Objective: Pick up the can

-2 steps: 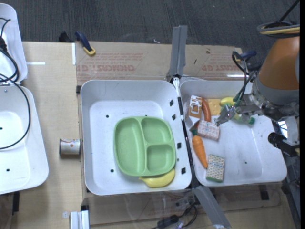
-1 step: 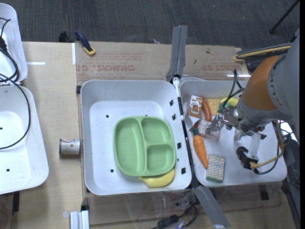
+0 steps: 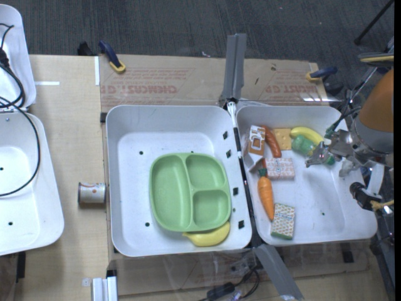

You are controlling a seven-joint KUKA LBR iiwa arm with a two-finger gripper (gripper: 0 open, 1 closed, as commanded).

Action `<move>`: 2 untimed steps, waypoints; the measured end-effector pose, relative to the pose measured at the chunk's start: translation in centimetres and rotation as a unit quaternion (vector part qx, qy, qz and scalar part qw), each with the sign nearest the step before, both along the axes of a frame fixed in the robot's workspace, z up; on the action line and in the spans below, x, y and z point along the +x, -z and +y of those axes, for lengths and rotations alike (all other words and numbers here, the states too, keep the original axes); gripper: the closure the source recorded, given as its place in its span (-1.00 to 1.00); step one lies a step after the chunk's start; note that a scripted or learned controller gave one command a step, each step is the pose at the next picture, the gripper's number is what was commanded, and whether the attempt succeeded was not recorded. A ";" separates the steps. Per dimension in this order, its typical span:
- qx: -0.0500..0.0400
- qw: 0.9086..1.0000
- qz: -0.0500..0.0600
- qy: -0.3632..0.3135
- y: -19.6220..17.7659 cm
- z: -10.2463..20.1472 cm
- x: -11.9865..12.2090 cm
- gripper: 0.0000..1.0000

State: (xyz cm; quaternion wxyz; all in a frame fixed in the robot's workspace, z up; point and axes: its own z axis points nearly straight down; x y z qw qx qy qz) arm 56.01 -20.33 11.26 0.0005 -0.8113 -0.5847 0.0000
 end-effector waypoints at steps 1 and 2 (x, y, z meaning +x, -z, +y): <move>0.000 1.000 0.002 -0.022 2.2 2.1 -1.3 -1.00; -0.001 1.000 0.001 -0.030 2.1 1.1 4.6 -1.00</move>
